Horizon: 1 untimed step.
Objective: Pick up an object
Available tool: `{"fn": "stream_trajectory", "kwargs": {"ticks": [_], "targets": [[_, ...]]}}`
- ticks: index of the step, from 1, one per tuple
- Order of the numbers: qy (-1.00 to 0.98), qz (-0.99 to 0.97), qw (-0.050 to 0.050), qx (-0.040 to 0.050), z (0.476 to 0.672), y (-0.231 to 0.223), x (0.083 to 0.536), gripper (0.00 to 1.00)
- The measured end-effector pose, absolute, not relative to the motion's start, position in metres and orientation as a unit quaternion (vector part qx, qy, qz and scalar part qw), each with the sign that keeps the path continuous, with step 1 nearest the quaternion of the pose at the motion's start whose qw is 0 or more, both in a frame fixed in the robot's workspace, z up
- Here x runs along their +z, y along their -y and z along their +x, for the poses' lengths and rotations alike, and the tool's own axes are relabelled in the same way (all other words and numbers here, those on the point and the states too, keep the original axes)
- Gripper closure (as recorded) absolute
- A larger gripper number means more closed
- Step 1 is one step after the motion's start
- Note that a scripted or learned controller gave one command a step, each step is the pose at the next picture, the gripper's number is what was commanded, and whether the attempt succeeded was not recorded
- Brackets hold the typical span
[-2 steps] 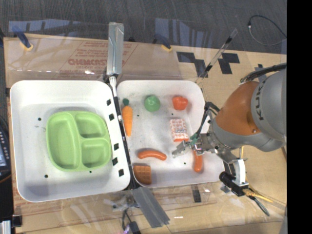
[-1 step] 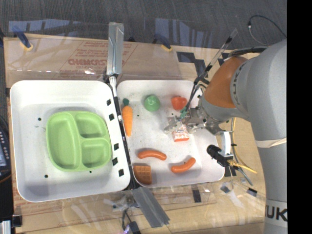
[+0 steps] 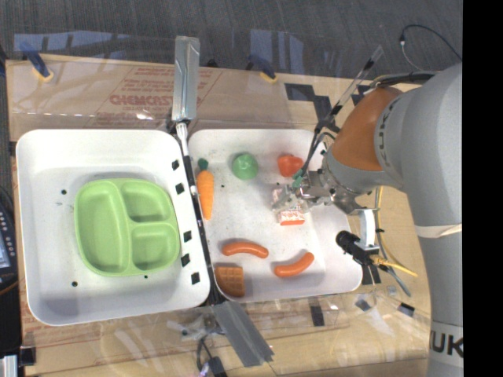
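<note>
Camera view, live: two white bins side by side on the desk [image 3: 94, 104]. Left bin [image 3: 39, 289] has a green divided plate [image 3: 124, 226] sitting mid-bin. Right bin [image 3: 334, 277] is the busy one: carrot [image 3: 205, 192] upright along the left wall, green round item [image 3: 244, 165] near the top, red pepper-ish thing [image 3: 289, 164] just to its right. Two sausages lower down, one [image 3: 244, 250] lying flat, other one [image 3: 293, 265] curved, near bottom right. Brown bread-like piece [image 3: 229, 280] at the bottom left corner. Small white/red packet [image 3: 290, 213] sits mid-bin, right under the arm's wrist. Arm [image 3: 409, 140] comes in from the right, orange band showing, pincer [image 3: 297, 185] down low w/ tips close above that packet and just below the pepper. Pincer open or clenched? Can't tell from this angle; too cluttered.
</note>
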<state>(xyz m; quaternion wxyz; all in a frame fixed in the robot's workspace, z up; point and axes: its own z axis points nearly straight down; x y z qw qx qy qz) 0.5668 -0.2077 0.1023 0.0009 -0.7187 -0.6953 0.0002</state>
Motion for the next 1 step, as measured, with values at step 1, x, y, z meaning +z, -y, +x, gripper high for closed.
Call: {"fn": "stream_trajectory", "kwargs": {"ticks": [1], "targets": [[0.689, -0.725, 0.000, -0.0006, 0.6047, 0.1599, 0.2007, 1.00]]}}
